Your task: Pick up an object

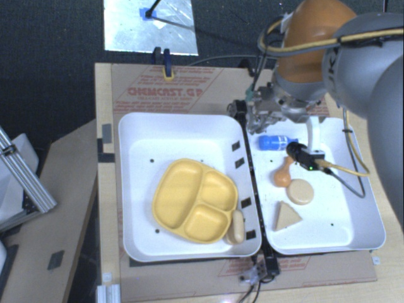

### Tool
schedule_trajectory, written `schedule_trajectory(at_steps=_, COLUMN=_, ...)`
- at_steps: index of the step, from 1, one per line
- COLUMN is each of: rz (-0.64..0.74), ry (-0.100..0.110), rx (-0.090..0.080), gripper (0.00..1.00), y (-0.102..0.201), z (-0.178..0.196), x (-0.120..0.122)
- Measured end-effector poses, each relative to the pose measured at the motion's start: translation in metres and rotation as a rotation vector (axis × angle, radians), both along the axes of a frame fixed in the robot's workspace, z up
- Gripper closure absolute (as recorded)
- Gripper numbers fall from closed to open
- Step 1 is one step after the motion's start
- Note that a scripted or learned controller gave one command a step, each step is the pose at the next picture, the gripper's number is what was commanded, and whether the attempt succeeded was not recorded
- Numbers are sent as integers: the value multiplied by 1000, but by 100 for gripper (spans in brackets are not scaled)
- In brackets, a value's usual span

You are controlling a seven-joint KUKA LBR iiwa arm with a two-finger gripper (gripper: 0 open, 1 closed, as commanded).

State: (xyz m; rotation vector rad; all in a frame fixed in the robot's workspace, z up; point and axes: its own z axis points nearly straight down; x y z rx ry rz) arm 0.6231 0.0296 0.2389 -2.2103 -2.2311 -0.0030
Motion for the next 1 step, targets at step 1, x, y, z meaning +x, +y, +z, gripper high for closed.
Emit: schedule_trajectory(at_steps=1, rz=-1, ry=0, rx=-1, gripper=100, y=55, z=-14, x=-9)
